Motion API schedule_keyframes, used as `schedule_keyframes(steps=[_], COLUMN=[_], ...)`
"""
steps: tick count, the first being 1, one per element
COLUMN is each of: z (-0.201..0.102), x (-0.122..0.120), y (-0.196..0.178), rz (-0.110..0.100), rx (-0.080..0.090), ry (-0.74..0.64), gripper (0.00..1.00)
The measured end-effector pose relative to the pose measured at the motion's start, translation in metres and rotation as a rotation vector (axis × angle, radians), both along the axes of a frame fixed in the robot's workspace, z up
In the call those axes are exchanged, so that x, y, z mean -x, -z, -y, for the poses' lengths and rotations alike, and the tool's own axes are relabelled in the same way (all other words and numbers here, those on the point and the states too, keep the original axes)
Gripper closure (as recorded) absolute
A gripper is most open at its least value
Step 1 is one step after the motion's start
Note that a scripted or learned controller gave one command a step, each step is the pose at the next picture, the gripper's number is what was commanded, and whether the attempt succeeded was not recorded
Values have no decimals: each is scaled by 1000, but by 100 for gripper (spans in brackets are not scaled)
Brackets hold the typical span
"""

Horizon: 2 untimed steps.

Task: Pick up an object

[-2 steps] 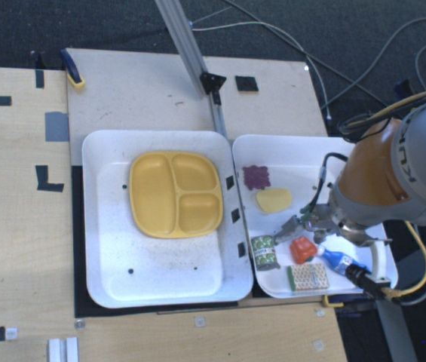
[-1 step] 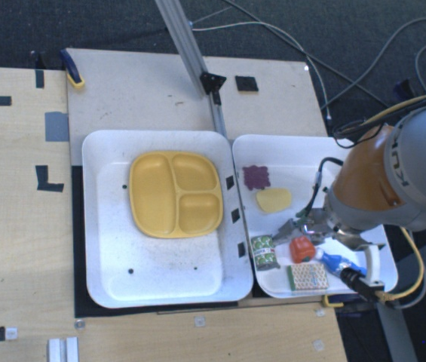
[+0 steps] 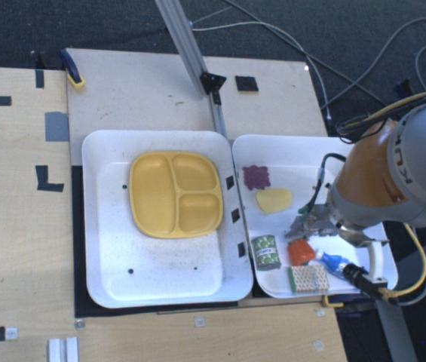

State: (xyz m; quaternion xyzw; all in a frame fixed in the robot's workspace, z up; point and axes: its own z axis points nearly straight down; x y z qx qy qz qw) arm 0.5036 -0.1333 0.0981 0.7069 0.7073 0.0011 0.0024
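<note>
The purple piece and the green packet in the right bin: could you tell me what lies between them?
In the camera view, a pale yellow piece lies between the purple piece and the green packet.

From my feed I see a pale wooden table (image 3: 16, 225) with dark tape patches stuck on it, and a lighter board (image 3: 145, 96) laid over its middle. Dark carpet floor (image 3: 62, 13) runs along the top, crossed by loose grey cables (image 3: 273, 29). A slanted metal post (image 3: 182, 32) rises from the board. Light is even and soft.
</note>
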Motion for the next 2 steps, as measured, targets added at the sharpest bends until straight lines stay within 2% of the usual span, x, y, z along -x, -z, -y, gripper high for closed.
schedule_keyframes(steps=[1, 2], z=[-7, -5], x=[-6, -13], y=[-45, -106], rz=[-3, -1], rx=[-2, -1], ry=[-2, -1], gripper=[100, 100])
